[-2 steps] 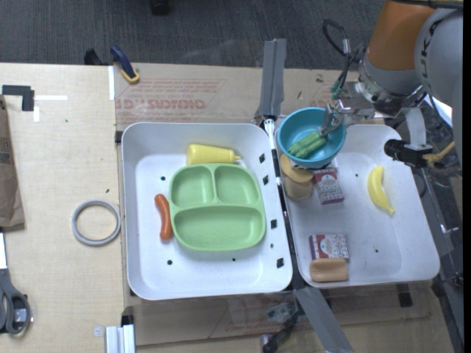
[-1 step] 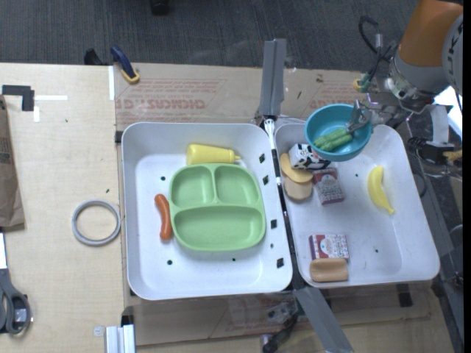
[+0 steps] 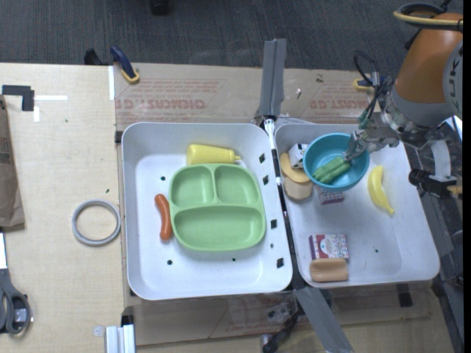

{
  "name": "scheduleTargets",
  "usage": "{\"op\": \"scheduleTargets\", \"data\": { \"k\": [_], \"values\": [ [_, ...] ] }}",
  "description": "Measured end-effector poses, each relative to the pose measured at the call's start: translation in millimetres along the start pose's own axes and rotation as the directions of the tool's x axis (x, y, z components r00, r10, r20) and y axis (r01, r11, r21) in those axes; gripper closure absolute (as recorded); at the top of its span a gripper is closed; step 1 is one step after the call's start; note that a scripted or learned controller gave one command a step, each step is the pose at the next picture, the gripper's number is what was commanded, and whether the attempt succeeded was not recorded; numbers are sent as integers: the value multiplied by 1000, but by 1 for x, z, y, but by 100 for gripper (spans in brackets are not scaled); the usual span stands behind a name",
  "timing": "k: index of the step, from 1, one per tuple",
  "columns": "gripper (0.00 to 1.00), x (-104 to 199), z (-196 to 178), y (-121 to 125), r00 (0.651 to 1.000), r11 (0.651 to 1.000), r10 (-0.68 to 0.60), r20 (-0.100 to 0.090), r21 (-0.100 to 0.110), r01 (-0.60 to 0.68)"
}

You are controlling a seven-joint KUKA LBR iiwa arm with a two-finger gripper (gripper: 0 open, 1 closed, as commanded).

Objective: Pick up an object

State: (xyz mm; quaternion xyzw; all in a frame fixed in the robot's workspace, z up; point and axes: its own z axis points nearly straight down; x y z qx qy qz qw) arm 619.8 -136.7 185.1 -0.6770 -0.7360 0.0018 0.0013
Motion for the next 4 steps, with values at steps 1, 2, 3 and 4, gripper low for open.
{"op": "scheduleTargets", "data": {
  "k": [1, 2, 3, 4],
  "values": [
    [100, -34, 1, -9, 999, 999, -33, 0, -1, 33],
    [100, -65, 80, -31, 984, 984, 176, -1, -7, -176],
    [0, -50, 83, -27, 987, 987, 161, -19, -2, -161],
    [0, -37, 89, 5, 1000, 999, 30, 4, -11, -30]
  ]
}}
